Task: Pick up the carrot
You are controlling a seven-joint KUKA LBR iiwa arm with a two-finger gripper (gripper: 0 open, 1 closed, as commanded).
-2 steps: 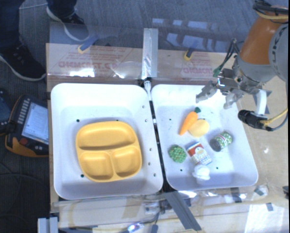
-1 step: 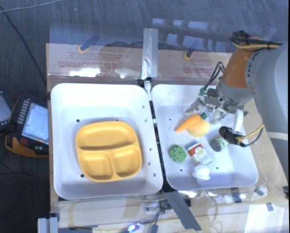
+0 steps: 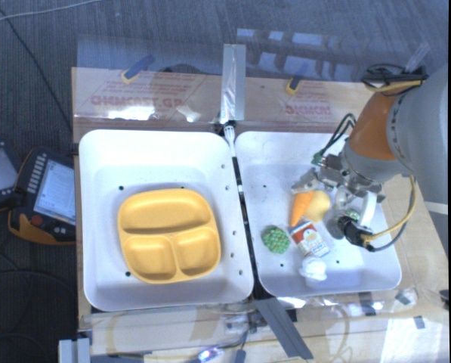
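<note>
The carrot (image 3: 301,206) is a short orange cone lying in the right bin (image 3: 270,165), near its middle. My gripper (image 3: 327,193) hangs low over the bin right beside the carrot's right end, at the tip of the grey arm with its orange band (image 3: 372,131). The gripper's body hides the carrot's right end, where a pale yellow patch shows.
Just below the carrot lie a green round item (image 3: 276,239), a small red and white carton (image 3: 311,240) and a white lump (image 3: 313,269). A yellow divided plate (image 3: 168,233) sits in the left bin (image 3: 104,165). The ridge between the bins runs down the centre.
</note>
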